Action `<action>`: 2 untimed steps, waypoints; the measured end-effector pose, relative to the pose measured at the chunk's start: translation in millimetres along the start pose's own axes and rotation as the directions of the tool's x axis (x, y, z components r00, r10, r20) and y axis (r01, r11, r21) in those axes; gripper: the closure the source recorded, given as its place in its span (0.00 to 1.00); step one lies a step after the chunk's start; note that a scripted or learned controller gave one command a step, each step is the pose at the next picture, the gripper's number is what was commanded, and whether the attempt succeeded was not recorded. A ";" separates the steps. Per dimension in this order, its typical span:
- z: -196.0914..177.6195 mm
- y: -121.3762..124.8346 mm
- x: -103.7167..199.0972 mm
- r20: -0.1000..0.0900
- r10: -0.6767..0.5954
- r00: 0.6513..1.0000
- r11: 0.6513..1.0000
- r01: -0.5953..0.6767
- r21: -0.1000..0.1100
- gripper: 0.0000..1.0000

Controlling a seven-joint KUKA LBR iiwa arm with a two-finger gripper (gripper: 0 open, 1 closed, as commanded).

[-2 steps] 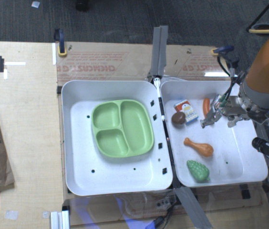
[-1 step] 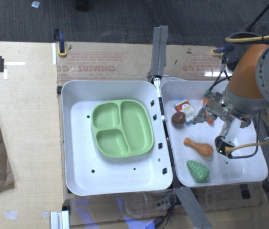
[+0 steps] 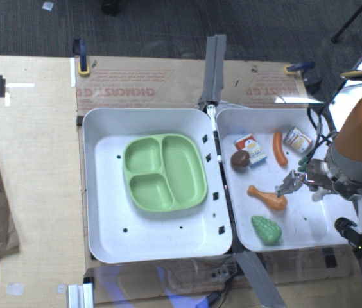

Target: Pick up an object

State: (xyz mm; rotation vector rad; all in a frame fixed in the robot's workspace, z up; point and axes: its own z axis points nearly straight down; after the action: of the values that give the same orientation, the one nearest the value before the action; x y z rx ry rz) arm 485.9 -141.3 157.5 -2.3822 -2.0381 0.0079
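We judge this the approach step: our claw [image 3: 288, 184] hangs low in the right bin [image 3: 309, 233], and whether it is released or clenched we cannot tell. Just beside its tip lies the orange drumstick [image 3: 267, 197], not seen in any grasp. Next out sit the green lump [image 3: 266, 230] and brown ball [image 3: 240, 160]; farthest is the green tray [image 3: 165, 172]. Next we would settle over the drumstick, then lift.
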 end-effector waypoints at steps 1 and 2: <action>69.5 19.8 45.3 0.001 -0.267 0.964 0.964 0.267 -0.001 0.00; 64.3 19.8 43.3 0.000 -0.262 0.965 0.965 0.262 0.004 1.00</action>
State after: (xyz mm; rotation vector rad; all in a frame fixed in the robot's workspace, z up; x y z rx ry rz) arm 511.6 -101.4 93.0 -2.0901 -2.3328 0.0117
